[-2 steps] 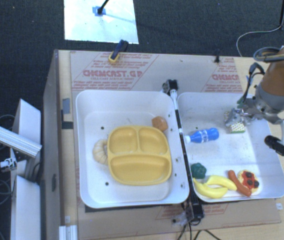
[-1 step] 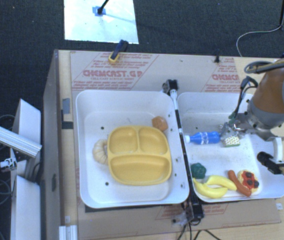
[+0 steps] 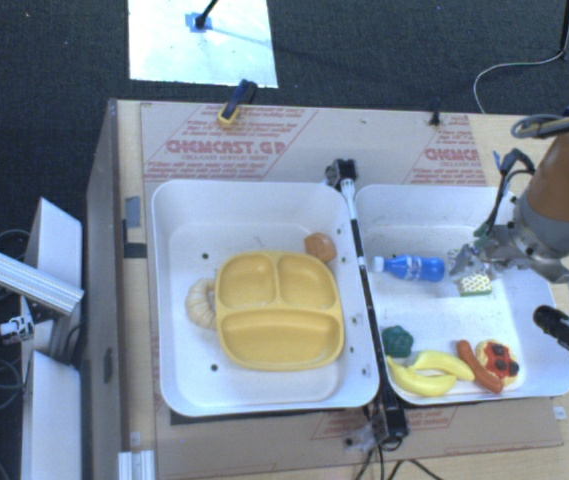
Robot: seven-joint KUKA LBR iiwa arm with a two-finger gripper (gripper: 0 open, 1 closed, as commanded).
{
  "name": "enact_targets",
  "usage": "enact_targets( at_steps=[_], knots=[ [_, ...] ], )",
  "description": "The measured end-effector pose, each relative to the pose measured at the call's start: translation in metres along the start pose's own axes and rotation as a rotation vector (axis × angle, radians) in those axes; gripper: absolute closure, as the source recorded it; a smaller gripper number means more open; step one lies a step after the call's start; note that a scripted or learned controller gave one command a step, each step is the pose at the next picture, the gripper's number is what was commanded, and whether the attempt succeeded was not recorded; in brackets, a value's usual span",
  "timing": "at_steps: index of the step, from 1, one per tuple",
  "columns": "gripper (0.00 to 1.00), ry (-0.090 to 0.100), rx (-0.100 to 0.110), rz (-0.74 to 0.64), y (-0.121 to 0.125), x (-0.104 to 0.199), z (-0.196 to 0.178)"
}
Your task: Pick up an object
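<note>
In the right bin (image 3: 534, 313) lie a blue bottle (image 3: 416, 267) on its side, a small pale checkered block (image 3: 475, 284), a green broccoli piece (image 3: 398, 341), a yellow banana (image 3: 429, 372), a red sausage (image 3: 477, 366) and a pizza slice (image 3: 498, 360). My gripper (image 3: 467, 262) hangs low over the right bin, between the bottle's right end and the checkered block, close to both. Nothing shows as lifted off the bin floor.
The left bin (image 3: 179, 268) holds a yellow divided tray (image 3: 279, 308), a beige ridged item (image 3: 201, 302) at its left and a small brown item (image 3: 320, 246) at its top right. The bins meet at a black divider (image 3: 359, 268). The arm (image 3: 564, 193) covers the right bin's far right corner.
</note>
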State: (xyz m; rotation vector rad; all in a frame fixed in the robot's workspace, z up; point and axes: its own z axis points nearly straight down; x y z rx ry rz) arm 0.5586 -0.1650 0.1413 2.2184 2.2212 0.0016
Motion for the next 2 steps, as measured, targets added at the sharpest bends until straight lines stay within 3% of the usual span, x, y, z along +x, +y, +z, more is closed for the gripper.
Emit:
enact_targets(
  at_steps=[1, 2],
  knots=[
    [1.0, 0.001, 0.001, 0.0, -0.014, 0.001, -0.014],
    [1.0, 0.002, 0.0, -0.003, -0.022, 0.076, -0.065]
  ],
)
